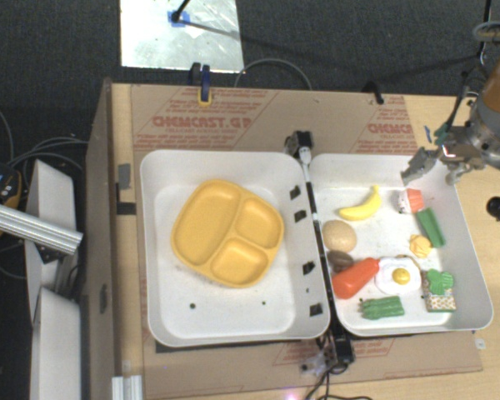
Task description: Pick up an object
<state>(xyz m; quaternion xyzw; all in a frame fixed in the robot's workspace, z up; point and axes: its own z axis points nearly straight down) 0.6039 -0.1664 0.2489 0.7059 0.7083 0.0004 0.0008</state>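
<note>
Hovering at the far right corner of the right bin [475,248], the end effector [437,163] hangs above the bin's back edge with its two fingers spread apart and nothing between them. That open stance suits a pick that has not yet been committed: the arm [496,98] reaches in from the right, and the tool sits above the rim rather than down among the items.

All the candidate things lie in that right bin, which is probably why the arm is parked on this side. A yellow banana [360,206] lies near the bin's back left, with a tan potato-like piece [339,236] just in front of it. An orange-red carrot-like piece [354,277] lies near the front, touching or nearly touching a fried egg [397,276]. A small red-and-white piece [412,199] lies closest to the end effector, with a green vegetable [430,227] just beside it and a small yellow lump [420,245] near that. More green pieces [381,307] sit at the front.

Across the divider, the left bin [162,307] holds a yellow divided plate [227,232], well apart from the arm. Both bins rest on a cardboard sheet [233,119] on the counter.

My judgement is that the red-and-white piece is the likeliest target; crowding from the green vegetable could spoil a clean close.
</note>
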